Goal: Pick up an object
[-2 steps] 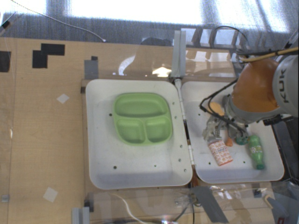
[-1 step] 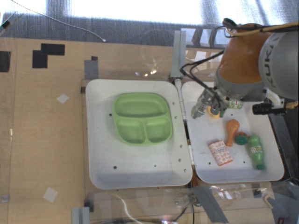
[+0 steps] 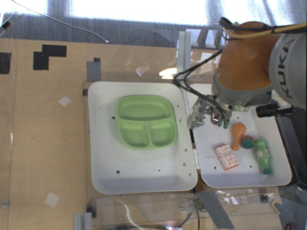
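Observation:
My gripper hangs under the orange-banded wrist, over the left part of the right bin, close to the wall between the two bins. Its fingers stand open with nothing between them. In the right bin, just right of and below the gripper, lie an orange drumstick-shaped toy, a small teal object, a green bottle and a red-and-white patterned packet. The left bin holds a light green divided plate.
The arm's body covers the back of the right bin. A black cable loops from the arm over the bins' shared wall. Clear brackets and a cable lie along the bench's front edge.

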